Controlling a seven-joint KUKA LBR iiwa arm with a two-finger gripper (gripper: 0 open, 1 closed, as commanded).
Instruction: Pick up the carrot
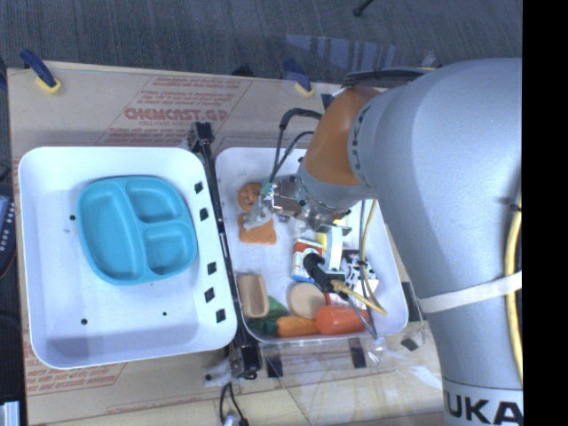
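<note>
Two shallow white bins stand side by side on the bench. The grey arm (444,211) is the largest thing and reaches in from the right over the right bin (229,162), with its orange band (333,145) above the wrist. The left bin (35,238) holds a blue plate with three compartments (138,227). The gripper (266,204) hangs over the upper part of the right bin, just beside an orange piece of food (257,232); whether its jaws are apart or together I cannot tell. The carrot (295,327) lies at the near edge of the right bin, well apart from the gripper, between a green item (276,309) and a red item (342,320). A tan bread-like piece (253,294) lies near it.
</note>
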